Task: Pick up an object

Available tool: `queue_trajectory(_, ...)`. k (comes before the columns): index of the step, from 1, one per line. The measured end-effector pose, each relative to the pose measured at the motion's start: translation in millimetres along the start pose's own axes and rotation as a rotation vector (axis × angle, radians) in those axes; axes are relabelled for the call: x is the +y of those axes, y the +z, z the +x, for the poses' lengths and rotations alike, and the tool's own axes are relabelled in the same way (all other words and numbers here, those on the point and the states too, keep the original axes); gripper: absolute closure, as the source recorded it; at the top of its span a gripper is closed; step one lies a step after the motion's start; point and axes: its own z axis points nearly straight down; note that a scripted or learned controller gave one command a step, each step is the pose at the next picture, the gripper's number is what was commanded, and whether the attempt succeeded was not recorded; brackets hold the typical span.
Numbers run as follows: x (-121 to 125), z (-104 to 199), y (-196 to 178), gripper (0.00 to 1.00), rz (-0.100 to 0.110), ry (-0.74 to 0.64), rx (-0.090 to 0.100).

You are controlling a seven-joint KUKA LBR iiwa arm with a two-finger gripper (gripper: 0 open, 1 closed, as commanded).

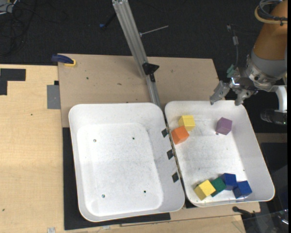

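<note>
The arm (269,42) is being held upright at the right bin's (262,159) far right corner, with the hand (229,97) hanging above the rim. Its fingers are being kept spread, with nothing pinched between them. A purple cube (224,125) is lying just below the hand, inside the bin.

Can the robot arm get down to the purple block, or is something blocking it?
Probably yes. The end effector hangs over the right bin's far edge, just above the purple block. The block sits alone, apart from the yellow block and orange block.
</note>
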Motion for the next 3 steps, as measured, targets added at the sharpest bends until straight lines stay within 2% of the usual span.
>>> queue_trajectory(1, 0.8, 0.4, -3.4, 0.0, -0.005, -0.003, -0.002)
queue_trajectory(3, 12.7, 3.6, 100.4, 0.0, -0.001, -0.001, -0.001)
